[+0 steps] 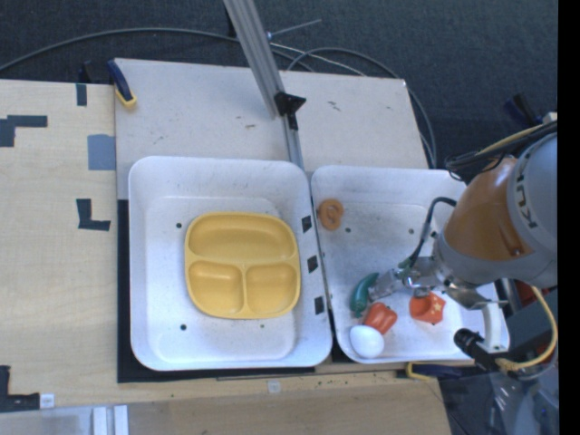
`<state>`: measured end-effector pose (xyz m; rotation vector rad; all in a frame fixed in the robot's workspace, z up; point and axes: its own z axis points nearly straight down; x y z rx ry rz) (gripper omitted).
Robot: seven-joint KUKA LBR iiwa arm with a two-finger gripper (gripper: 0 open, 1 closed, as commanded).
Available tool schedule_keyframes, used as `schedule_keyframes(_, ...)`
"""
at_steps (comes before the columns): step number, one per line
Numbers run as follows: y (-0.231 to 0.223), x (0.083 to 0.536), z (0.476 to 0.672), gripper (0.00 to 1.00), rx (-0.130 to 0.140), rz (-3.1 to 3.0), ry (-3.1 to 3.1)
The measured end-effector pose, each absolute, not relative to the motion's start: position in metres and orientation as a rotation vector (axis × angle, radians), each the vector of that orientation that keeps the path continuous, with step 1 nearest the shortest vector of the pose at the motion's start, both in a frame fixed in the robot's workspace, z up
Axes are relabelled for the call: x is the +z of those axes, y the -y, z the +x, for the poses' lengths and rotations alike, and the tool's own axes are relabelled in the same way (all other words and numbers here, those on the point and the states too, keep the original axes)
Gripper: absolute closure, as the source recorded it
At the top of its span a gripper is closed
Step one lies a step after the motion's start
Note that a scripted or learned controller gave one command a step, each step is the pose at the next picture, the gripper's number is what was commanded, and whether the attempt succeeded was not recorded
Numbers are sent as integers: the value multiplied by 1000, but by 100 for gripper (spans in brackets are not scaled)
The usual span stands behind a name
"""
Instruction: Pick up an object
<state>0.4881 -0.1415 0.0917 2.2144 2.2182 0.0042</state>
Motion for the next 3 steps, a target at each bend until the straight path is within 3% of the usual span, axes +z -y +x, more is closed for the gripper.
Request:
schedule_keyframes(1, 141, 102, 488, 100, 5, 2214, -2221)
schedule_keyframes(3, 132, 224, 497, 100, 4, 2215, -2221)
